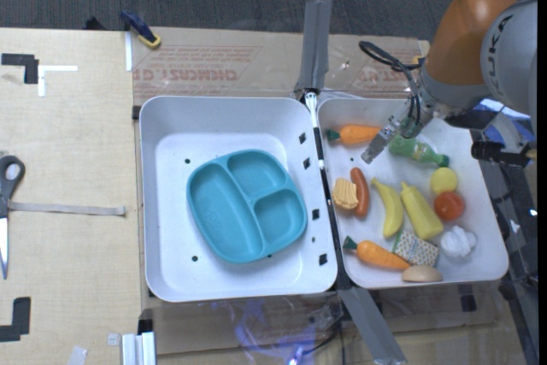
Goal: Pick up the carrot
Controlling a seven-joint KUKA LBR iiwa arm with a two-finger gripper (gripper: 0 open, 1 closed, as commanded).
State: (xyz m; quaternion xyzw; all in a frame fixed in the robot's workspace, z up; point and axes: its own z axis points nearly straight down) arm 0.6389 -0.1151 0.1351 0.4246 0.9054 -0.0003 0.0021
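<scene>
Two carrots lie in the right bin (487,269): one carrot (357,133) at the far rim, just beside the jaws (382,143); another carrot (379,256) at the near edge, against a sponge (416,250). The jaws hold nothing, and whether they stand wide or narrow I cannot tell. The carrot looks like light, stiff, smooth plastic, so it may slip; take it across its thick middle, not the tapered tip.

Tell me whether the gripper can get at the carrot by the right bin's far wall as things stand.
Probably yes. The gripper hangs just right of that carrot, which lies apart from the other food with nothing over it; only the right bin's far wall is close.
</scene>
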